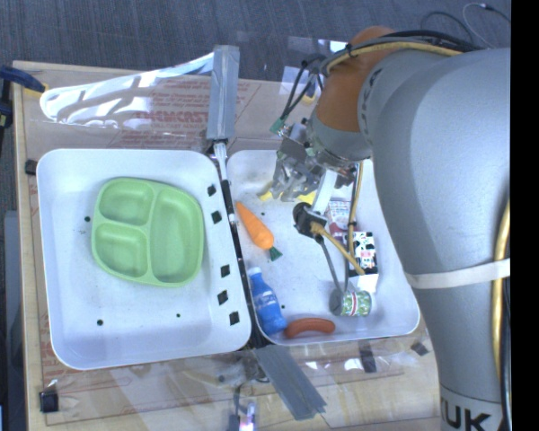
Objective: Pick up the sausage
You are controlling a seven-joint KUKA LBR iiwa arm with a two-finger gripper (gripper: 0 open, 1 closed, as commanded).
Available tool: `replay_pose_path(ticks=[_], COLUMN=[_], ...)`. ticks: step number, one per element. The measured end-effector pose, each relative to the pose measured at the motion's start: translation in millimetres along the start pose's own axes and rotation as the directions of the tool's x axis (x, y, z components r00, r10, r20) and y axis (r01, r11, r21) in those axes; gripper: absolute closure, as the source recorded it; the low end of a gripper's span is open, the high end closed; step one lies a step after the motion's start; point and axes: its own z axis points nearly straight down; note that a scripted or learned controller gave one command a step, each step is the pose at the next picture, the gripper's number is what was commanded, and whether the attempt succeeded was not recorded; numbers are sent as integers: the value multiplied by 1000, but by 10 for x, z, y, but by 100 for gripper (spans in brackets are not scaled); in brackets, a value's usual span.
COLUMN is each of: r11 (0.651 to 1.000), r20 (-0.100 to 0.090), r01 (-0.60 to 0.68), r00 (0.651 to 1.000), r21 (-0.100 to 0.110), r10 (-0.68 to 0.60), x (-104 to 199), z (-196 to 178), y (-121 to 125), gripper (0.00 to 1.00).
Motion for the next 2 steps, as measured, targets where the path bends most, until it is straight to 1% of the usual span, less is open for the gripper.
replay_pose_path(ticks=[1, 2], r11=[988, 984], r20=[0, 2], r01=[-156, 181], r00=[988, 984], r21=[0, 3], r10=[156, -181], x=[944, 1499], z=[-239, -232], y=[-231, -637], gripper=[100, 100])
